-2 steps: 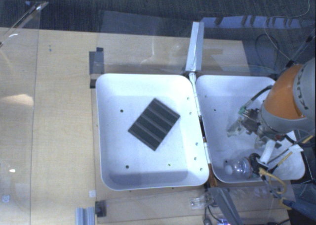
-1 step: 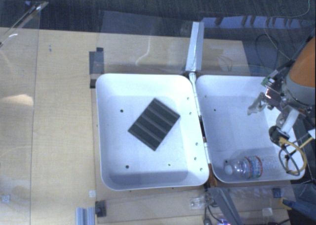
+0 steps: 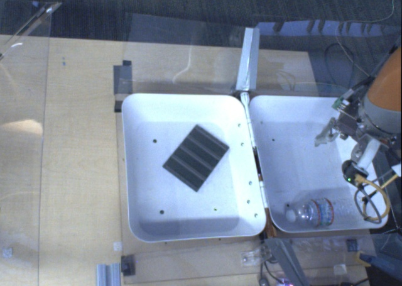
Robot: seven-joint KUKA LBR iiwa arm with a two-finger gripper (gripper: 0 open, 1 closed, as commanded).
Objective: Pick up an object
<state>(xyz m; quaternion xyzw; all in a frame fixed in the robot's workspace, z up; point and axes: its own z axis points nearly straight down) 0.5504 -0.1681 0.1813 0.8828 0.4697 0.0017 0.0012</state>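
Observation:
A dark grey ridged rectangular pad (image 3: 196, 157) lies flat and turned at an angle in the middle of the left bin (image 3: 141, 203). A clear plastic bottle (image 3: 311, 212) with a blue label lies on its side near the front wall of the right bin (image 3: 282, 115). My gripper (image 3: 329, 132) hangs over the right side of the right bin, well behind the bottle and apart from it. I see nothing held in it.
A metal divider post (image 3: 247, 65) stands behind the gap between the bins. Loose cables (image 3: 370, 200) hang off the arm at the right bin's front right corner. A clear panel (image 3: 38, 21) leans at the far left of the wooden bench.

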